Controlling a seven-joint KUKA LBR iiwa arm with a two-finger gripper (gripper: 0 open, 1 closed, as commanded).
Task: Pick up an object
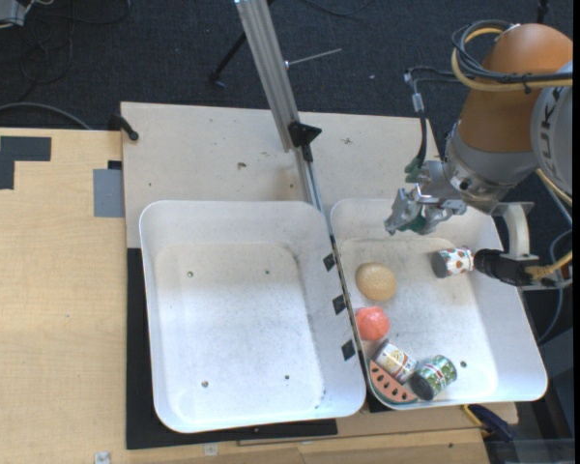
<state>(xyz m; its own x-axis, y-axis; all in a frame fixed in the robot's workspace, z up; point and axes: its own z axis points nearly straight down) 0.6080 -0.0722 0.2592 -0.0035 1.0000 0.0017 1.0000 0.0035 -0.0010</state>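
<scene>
1. The gripper point(413, 213) is seen above the far part of the right bin point(507, 356), with something green near its tip; whether the jaws are spread, pressed together, or pinching that green thing cannot be told.
2. Several objects that could be picked are lying in the right bin: a tan round object point(375, 281), a red ball point(372, 323), a small can point(452, 261), a second can point(394, 360), a green can point(435, 374) and a watermelon slice toy point(391, 386).
3. The left bin point(174, 230) is lying beside it on the counter point(203, 153).
4. A miss could be caused by the round objects, which may roll away when touched.
5. The near corner is crowded, so two objects could be caught together or pushed against the wall.
</scene>
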